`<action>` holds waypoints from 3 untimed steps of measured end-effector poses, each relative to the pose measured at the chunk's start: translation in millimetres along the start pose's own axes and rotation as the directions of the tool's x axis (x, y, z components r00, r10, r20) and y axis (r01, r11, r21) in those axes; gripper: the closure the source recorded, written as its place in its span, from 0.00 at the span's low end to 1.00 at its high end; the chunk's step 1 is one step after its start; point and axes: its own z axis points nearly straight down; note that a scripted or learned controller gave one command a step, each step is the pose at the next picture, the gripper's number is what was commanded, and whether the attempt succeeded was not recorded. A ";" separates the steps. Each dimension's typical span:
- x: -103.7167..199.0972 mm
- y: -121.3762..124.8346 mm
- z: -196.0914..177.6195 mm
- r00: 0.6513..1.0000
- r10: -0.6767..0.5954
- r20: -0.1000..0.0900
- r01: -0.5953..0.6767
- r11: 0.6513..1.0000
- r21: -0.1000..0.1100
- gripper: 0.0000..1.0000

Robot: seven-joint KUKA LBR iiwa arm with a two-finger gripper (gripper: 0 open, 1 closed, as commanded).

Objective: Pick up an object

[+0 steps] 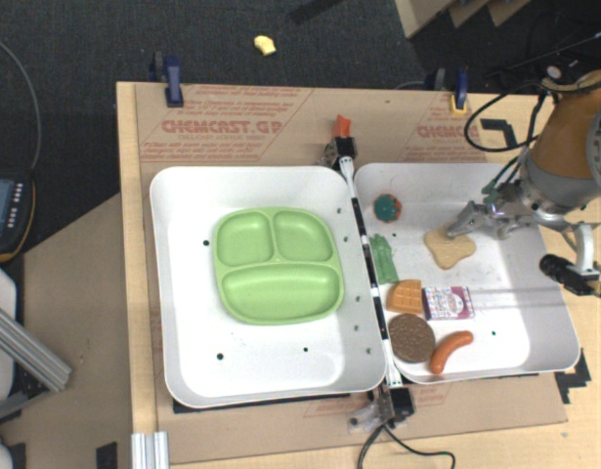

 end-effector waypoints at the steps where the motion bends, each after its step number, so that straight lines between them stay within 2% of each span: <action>1: 57.6 -49.2 -2.2 1.000 -0.003 0.001 0.003 1.000 -0.001 0.00; 2: 123.3 -64.2 -2.4 1.000 -0.005 0.003 0.005 1.000 -0.004 0.00; 3: 108.8 -85.0 -2.6 1.000 0.000 0.001 0.000 1.000 -0.006 0.00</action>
